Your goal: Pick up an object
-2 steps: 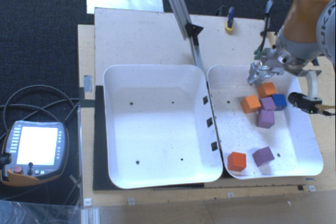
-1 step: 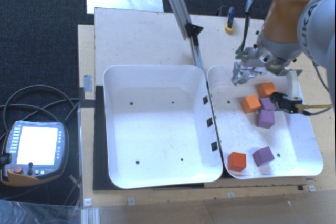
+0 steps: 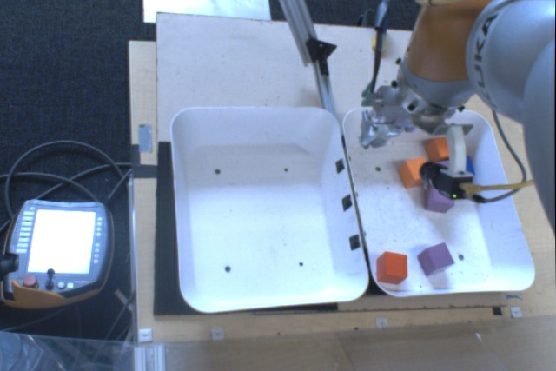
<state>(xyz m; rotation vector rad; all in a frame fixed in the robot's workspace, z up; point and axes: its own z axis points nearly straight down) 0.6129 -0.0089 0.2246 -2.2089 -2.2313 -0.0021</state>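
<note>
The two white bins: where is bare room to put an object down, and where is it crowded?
The left bin has a bare floor from wall to wall. In the right bin, the bare strip runs along the divider, between the claw and the orange cube. Crowded: the far right corner, beneath the arm, where blocks cluster around an orange block.

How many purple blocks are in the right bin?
2. One purple block lies near the front rim of the right bin, beside an orange block. The other purple block lies mid-bin, below the gripper's cable. The arm may hide more.
</note>
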